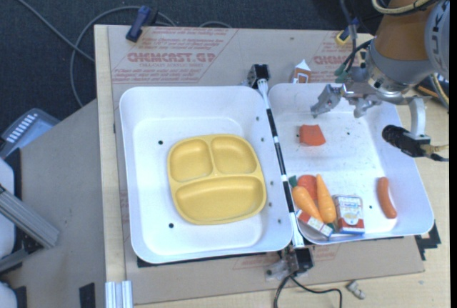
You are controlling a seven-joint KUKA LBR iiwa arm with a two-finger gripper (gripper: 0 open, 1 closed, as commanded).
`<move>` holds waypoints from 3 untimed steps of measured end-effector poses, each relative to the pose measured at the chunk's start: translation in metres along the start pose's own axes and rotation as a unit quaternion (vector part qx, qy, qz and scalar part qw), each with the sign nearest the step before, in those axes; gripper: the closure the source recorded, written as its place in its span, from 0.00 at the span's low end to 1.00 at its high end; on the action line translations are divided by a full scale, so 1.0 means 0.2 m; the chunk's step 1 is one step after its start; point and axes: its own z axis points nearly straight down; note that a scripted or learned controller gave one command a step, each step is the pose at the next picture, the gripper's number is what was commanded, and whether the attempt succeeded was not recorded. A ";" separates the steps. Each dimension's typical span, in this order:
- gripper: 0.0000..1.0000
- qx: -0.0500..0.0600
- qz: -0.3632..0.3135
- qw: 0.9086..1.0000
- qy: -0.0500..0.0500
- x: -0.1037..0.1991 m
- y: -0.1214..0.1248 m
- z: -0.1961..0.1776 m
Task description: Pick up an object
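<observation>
The gripper (341, 101) is hovering spread open and empty over the right bin (421, 185), the approach step, with the orange block (311, 135) lying just below-left, so it looks to be needing a descent onto it

- The right bin (404, 156) has bare floor through its middle, between the orange block (311, 135) in the upper part and the clutter along the lower edge
- Two carrots (316, 199), a small carton (349, 214) and a red piece crowd the lower left corner, touching or nearly so
- A sausage (386, 197) lies apart near the right rim
- The left bin (143, 156) is taken up at its centre by a yellow divided plate (216, 178); bare floor rings it
</observation>
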 end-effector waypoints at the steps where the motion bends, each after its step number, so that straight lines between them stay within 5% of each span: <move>1: 0.00 -0.001 0.000 1.000 0.000 0.02 -0.07 0.56; 2: 0.00 -0.002 0.000 1.000 -0.001 0.01 0.13 0.56; 3: 0.00 0.001 0.000 1.000 0.000 0.02 0.04 0.56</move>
